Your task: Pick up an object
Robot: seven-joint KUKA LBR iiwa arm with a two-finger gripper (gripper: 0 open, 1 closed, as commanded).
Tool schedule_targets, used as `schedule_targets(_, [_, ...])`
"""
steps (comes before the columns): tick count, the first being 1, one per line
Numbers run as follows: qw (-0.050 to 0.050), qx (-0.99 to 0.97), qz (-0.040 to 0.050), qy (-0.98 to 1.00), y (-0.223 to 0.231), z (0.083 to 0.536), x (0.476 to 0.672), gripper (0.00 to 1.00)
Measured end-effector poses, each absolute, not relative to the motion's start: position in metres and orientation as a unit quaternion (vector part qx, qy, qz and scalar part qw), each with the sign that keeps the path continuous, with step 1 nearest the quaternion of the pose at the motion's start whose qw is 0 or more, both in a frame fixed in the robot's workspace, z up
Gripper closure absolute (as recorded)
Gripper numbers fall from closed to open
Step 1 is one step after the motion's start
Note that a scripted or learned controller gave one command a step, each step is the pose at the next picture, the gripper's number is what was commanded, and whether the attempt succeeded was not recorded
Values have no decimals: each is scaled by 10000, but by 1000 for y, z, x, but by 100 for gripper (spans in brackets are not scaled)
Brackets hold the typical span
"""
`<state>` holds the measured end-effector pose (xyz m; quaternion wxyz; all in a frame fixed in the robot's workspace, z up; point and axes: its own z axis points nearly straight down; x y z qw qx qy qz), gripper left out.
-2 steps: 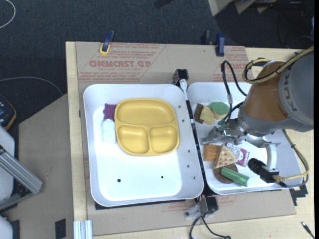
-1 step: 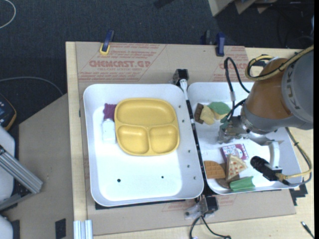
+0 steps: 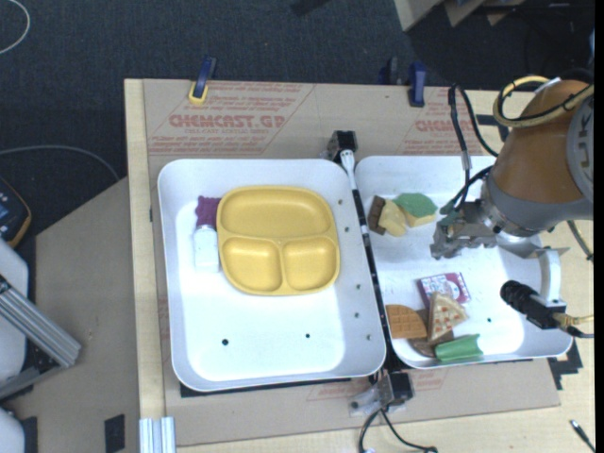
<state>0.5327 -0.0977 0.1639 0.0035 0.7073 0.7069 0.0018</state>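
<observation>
Right now the gripper (image 3: pixel 451 242) hovers over the right bin (image 3: pixel 528 347), whether wide or narrow I cannot tell. Nearest it, up and to the left, lies a green-and-yellow toy (image 3: pixel 408 211) by the bin's top-left corner, its long axis running roughly across the view.

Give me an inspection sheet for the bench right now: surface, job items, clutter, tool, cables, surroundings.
Surface: cardboard-topped bench bearing left bin and right bin.
Job's things: yellow divided tray over a purple item and white item in left bin; green-yellow piece, waffle, green block, purple packet in right bin.
Clutter: nothing seen.
Tool: over right bin, finger state unclear.
Cables: black cable on arm.
Surroundings: dark carpet, clamps on bench edge.
</observation>
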Motion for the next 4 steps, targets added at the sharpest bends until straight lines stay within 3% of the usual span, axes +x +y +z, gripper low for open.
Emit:
schedule_targets(1, [39,7066,24,7076,-95,225,528,100])
schedule_targets(2, [18,7070,9,7073,-95,225,529,100])
schedule_targets(4, [16,7049,22,7093,-18,211,606,100])
